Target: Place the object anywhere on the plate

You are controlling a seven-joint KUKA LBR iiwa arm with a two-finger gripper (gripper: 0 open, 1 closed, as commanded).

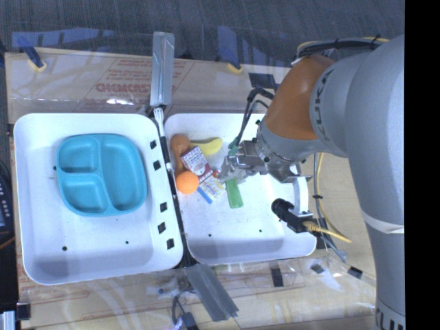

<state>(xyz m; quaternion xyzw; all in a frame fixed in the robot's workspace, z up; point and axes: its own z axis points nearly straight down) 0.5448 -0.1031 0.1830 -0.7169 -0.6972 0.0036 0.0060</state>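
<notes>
Reaching in from the right, the grey KUKA arm with its orange band hangs over the right-hand white bin, its gripper low above the clutter gathered toward that bin's left wall; whether the claw is spread or pressed together cannot be told from this angle. Nearest the camera, a grey bracket sits at the bench's front edge below the seam where the two bins meet. In the right bin, a small green object lies just below the gripper, beside a blue-and-white packet. An orange ball rests close to the left wall, touching a red-and-white carton. Behind these lie a brown-orange item and a yellow banana, toward the bin's back edge. In the left-hand white bin, a blue three-compartment plate lies in the middle of the floor, well apart from every object in the other bin. A grey upright bar stands at the back edge between the bins.
</notes>
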